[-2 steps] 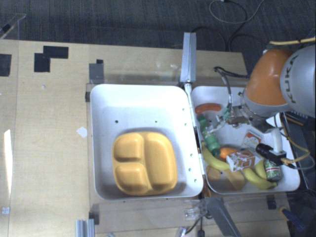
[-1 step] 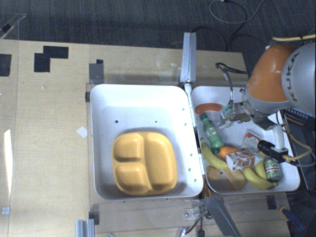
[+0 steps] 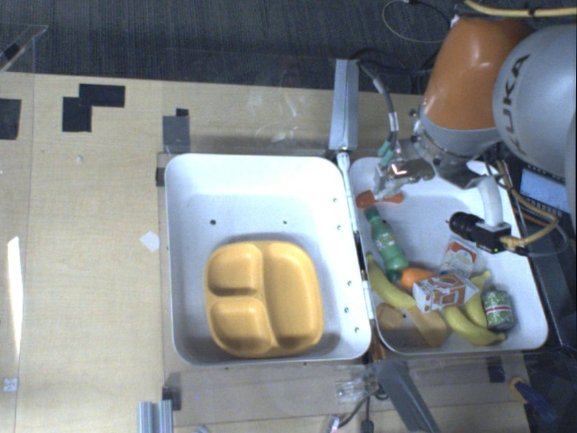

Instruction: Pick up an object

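A: Gripper position?

B: The gripper [image 3: 394, 171] hangs over the far-left corner of the right bin [image 3: 532, 336]. Whether it is open or closed, I cannot tell. Nothing visibly gripped.

A: What lies near it?

B: A small orange piece [image 3: 364, 199] sits just below the gripper against the right bin's left wall. A green bottle [image 3: 388, 244] lies nearer the camera, along that same wall.

A: Rest of the right bin?

B: Clustered at its near end: two bananas [image 3: 389, 287] [image 3: 469, 321], an orange [image 3: 415, 277], a red-and-white carton [image 3: 444, 291], a second small carton [image 3: 458, 258], a dark can [image 3: 498, 309], a brown item [image 3: 424, 325].

A: And left of the right bin?

B: The left bin [image 3: 189, 197], touching it, holds a yellow compartment tray [image 3: 264, 297].
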Tool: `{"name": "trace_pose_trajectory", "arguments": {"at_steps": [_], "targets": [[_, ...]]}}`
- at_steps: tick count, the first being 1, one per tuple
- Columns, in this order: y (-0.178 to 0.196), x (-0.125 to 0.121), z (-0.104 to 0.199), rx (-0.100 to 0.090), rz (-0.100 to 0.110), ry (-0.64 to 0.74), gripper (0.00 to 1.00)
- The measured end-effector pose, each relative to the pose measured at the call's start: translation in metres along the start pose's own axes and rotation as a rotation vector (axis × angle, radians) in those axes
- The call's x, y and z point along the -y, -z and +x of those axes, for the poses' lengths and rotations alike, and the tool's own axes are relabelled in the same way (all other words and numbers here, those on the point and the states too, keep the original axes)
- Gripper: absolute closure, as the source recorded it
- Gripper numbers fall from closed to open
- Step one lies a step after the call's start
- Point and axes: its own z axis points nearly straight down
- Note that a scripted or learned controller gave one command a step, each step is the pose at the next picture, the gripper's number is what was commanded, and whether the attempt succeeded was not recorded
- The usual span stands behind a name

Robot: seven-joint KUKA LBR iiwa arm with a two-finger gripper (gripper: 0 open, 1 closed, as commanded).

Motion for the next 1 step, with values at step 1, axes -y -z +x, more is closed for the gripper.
{"name": "trace_pose_trajectory", "arguments": {"at_steps": [1], "targets": [[0.0591,0.0089,-0.0710,0.002,-0.001,0.178,1.00]]}}
